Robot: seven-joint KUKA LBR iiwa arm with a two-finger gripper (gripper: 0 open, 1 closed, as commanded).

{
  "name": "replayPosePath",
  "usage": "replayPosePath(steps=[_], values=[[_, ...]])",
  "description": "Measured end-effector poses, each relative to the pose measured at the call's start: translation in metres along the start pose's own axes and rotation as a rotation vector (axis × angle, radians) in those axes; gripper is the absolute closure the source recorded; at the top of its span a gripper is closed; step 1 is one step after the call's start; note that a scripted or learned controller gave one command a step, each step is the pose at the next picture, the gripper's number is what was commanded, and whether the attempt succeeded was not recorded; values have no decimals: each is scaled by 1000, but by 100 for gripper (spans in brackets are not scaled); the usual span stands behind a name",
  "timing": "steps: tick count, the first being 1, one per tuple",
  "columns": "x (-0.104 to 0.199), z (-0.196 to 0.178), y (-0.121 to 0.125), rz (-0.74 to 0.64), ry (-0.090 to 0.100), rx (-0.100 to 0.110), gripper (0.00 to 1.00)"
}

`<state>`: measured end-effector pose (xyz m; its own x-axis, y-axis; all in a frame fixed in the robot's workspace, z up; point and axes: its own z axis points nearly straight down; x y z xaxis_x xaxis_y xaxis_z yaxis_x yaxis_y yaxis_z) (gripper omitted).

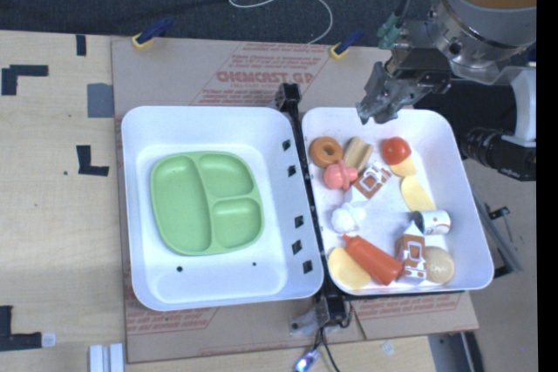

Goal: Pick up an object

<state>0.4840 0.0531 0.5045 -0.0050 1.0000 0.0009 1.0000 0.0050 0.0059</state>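
- Red printed lettering runs across the cardboard sheet (pixel 261 74) behind the bins; it reads upside down in this view and is too blurred to spell out with confidence.
- Two small white cartons with red-brown print lie in the right bin (pixel 462 187): one carton (pixel 373 180) near the middle, tilted on a diagonal, and a second carton (pixel 411 255) near the front edge, its long axis running roughly front to back. The print on both is too small to read.
- An orange-red carrot-shaped toy (pixel 373 259) lies on a diagonal, its narrow end toward the bin's centre and its wide end toward the front.
- One ringed doughnut (pixel 326 152), one pink piece (pixel 340 177), one red tomato-like ball (pixel 395 150), one tan roll (pixel 357 153) and two yellow pieces (pixel 416 194) (pixel 348 271) share that bin, crowded together, many touching.
- The left bin (pixel 139 187) holds one green divided plate (pixel 207 201) with three compartments, its long axis running left to right.
- The gripper (pixel 381 107) hangs at the right bin's back rim, above and behind the toys, touching none; its dark fingers point down and whether they are apart or together cannot be told.
- Two clamps (pixel 150 33) (pixel 347 43), blue and yellow, pin the cardboard's back edge.
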Motion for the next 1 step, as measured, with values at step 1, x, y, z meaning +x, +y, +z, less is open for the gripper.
replayPosePath(steps=[1], values=[[-34,171,-3,9,-3,21,100]])
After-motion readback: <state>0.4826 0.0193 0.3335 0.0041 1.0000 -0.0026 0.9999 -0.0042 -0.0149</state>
